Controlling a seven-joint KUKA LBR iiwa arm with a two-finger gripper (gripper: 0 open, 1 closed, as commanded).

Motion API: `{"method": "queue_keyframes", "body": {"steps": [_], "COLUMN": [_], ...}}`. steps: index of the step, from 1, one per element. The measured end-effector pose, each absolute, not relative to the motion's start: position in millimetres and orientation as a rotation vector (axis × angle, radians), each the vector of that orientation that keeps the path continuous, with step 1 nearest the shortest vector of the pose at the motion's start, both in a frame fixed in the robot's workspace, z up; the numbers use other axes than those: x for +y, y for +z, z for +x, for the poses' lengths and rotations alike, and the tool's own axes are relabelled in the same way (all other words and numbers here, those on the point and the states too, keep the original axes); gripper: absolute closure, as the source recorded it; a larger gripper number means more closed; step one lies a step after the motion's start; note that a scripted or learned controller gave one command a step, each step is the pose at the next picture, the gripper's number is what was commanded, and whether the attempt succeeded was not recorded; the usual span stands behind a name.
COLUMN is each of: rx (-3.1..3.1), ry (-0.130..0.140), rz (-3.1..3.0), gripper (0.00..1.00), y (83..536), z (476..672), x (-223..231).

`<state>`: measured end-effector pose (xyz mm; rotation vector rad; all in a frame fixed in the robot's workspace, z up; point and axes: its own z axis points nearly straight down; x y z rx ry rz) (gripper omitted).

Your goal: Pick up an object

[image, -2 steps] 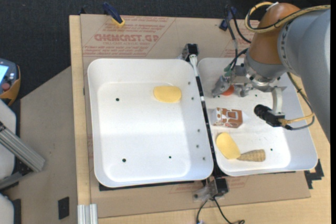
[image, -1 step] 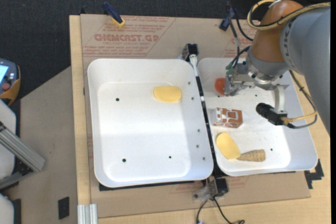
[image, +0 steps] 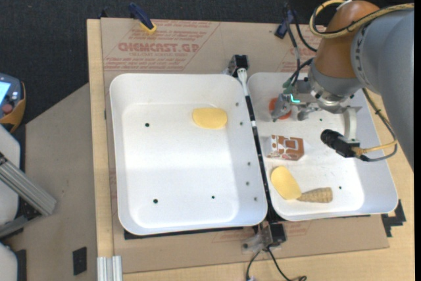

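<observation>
My gripper (image: pixel 289 104) hangs over the far left part of the right bin (image: pixel 375 197), right above a small red-orange object (image: pixel 279 107) that is partly hidden by it. A brown and white patterned packet (image: pixel 285 147) lies just in front of it. Nearer the front of that bin lie a yellow oval piece (image: pixel 285 181) and a tan cone-shaped piece (image: pixel 317 195). Another yellow oval piece (image: pixel 210 118) rests in the left bin (image: pixel 131 161), toward its far right.
The two bins meet along a central rim (image: pixel 255 148). A black clamp (image: pixel 238 64) sits at the far end of that rim and another one (image: pixel 270 233) at the near end. The bins rest on a cardboard sheet (image: pixel 158 43).
</observation>
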<state>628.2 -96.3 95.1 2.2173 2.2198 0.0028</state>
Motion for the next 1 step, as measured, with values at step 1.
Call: {"method": "queue_keyframes", "body": {"steps": [1], "rx": [2.222], "ry": [-0.001], "rz": [2.221], "gripper": [0.00], "y": [84.2], "z": [628.9], "x": [-98.2]}}
